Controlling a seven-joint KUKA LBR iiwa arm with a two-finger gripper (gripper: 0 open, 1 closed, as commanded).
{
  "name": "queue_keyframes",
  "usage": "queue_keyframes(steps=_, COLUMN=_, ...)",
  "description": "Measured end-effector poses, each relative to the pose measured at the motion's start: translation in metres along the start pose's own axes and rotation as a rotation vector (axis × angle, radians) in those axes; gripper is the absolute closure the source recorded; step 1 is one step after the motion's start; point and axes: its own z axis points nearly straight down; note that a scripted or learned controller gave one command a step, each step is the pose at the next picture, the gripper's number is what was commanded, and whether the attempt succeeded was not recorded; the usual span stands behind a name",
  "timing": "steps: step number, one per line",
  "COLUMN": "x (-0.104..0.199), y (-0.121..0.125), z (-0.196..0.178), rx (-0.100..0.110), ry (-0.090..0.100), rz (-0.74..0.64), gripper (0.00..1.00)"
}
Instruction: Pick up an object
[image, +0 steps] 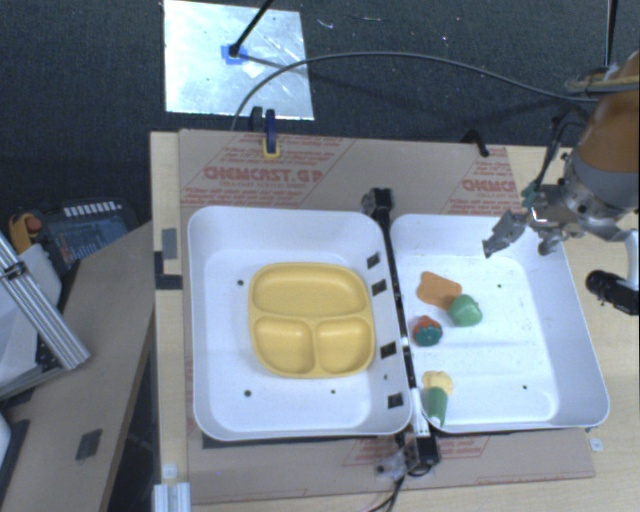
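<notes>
The right bin (560, 330) holds several small objects on its left side: an orange piece (436, 289), a green round piece (465, 311), a small red and teal piece (427, 331), and a yellow and green piece (435, 394) near the front. My gripper (525, 232) hangs over the bin's far right corner, well apart from all of them. Its two fingers stand spread, with nothing between them.
The left bin (215, 300) holds a yellow compartment plate (310, 318). A black divider (393, 300) runs between the bins. A cable arcs across the back of the bench, and a metal sheet (238, 60) lies beyond it.
</notes>
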Motion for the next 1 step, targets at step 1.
queue_keyframes(steps=1, x=0.0002, y=0.0021, z=-0.0064, rx=-0.011, ry=-0.002, rz=-0.002, gripper=0.0)
